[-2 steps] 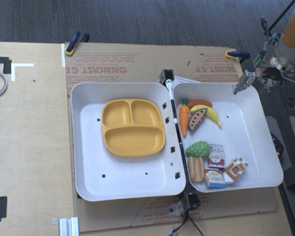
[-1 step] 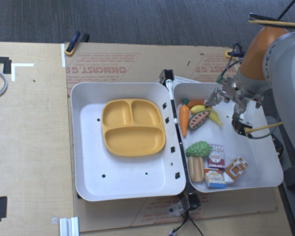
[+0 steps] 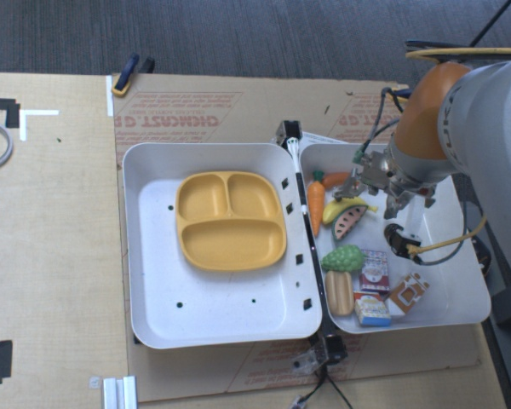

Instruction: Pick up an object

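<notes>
The right bin (image 3: 460, 305) holds several toy foods: an orange carrot (image 3: 315, 201), a yellow banana (image 3: 342, 209), a watermelon slice (image 3: 351, 221), a green broccoli (image 3: 343, 258), a hot dog bun (image 3: 340, 293), a small red-and-white box (image 3: 375, 273), a blue-and-white box (image 3: 373, 312) and a brown waffle piece (image 3: 407, 292). My gripper (image 3: 376, 186) hangs low over the far part of this bin, just right of the banana and watermelon slice. The grey wrist hides its tips. Nothing shows in its grasp.
The left bin (image 3: 153, 296) holds a yellow divided plate (image 3: 232, 220). A black cable loop (image 3: 400, 241) dangles from the wrist over the right bin. A blue-and-yellow tool (image 3: 125, 74) lies on the cardboard behind the bins.
</notes>
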`<state>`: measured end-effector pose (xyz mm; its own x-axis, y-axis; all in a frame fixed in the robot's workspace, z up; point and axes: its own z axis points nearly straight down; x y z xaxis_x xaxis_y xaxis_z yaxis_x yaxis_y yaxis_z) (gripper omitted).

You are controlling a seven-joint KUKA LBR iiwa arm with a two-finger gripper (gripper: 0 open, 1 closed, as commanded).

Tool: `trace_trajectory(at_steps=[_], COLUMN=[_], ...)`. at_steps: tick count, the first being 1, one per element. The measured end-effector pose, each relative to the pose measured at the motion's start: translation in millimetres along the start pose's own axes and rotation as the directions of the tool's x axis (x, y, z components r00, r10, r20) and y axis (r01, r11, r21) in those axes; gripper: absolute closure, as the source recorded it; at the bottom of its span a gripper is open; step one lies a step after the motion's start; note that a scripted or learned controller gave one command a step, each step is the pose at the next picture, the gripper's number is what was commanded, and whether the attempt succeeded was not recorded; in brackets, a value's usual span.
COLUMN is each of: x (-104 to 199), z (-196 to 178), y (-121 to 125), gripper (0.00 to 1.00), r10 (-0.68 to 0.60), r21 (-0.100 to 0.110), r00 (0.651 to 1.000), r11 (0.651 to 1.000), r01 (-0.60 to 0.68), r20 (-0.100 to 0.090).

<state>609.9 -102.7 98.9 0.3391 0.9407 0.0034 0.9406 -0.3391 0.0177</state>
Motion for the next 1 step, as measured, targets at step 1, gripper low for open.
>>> trace_trajectory(at_steps=[1], x=[-1.8], z=[-11.2], y=[2.2], gripper=[1.00], r10=[0.001], r21=[-0.005], r00=[1.000], r11=[1.000], r01=[-0.001], r20=[0.003])
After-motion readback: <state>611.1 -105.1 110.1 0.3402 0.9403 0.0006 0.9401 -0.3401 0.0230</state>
